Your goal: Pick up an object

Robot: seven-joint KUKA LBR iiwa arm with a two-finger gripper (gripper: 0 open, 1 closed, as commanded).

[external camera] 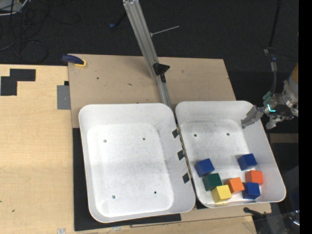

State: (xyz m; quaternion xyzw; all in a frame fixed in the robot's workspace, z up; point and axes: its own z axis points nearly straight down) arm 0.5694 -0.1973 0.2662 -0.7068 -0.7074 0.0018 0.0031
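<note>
Gripper (262, 116) at right bin (229, 112) edge — prob. open; 7 blocks (229, 178) apart.

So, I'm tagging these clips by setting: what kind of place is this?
Probably a robotics lab bench: two white bins on a plywood table, coloured blocks for grasping practice, a gripper at the right edge.

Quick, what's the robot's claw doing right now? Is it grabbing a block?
Gripper: open, holding nothing, up at the far right edge of the right bin. The blocks lie apart from it at the bin's near end.
</note>
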